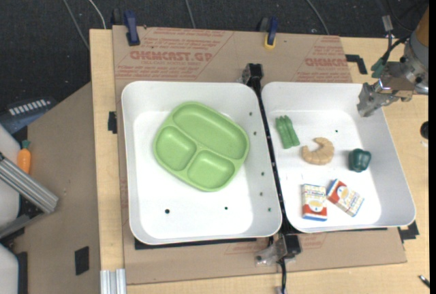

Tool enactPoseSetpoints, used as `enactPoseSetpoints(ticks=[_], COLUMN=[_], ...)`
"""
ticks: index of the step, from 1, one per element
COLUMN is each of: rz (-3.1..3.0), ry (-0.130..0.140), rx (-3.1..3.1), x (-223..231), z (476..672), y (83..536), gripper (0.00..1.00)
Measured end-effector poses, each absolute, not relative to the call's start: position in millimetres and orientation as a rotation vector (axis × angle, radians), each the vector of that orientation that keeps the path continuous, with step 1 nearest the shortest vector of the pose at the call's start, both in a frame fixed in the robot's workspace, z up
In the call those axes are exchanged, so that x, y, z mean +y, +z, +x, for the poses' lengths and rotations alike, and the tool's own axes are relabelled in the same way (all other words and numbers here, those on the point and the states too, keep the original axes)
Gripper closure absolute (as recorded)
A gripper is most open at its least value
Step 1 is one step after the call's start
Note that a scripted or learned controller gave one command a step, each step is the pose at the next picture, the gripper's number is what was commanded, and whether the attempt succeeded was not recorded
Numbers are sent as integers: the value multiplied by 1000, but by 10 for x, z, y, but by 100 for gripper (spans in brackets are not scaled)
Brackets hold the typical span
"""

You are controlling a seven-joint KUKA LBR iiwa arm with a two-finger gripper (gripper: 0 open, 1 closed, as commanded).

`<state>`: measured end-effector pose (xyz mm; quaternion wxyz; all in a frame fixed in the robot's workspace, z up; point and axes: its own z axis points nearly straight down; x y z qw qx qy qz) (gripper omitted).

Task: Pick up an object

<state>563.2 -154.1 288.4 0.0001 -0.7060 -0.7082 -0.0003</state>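
Observation:
The right bin (pixel 381 218) holds a green bean pod (pixel 287 131), a tan croissant (pixel 319 151), a dark green pepper (pixel 360 160) and two small red-and-white boxes (pixel 314 202) (pixel 346 197). My gripper (pixel 371 99) hovers over the bin's far right corner, up and to the right of the pepper, with nothing seen between its fingers. The view does not let me judge the gap at its tips.
The left bin (pixel 139 218) holds a light green divided plate (pixel 200 145). A black clamp (pixel 253 73) sits where the bins meet at the back. Brown cardboard (pixel 204 54) lies under both bins. Cables run across the dark floor behind.

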Motion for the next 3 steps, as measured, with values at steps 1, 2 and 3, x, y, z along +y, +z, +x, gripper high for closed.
enactPoseSetpoints(ticks=[1,2,3], rz=[-2216,-2217,-2215], ry=[-1,0,-1], rx=[-2226,-2225,-2227], x=[-1063,-632,-34], z=[5767,5843,5789], y=[2792,2649,2575], gripper=[100,100,100])
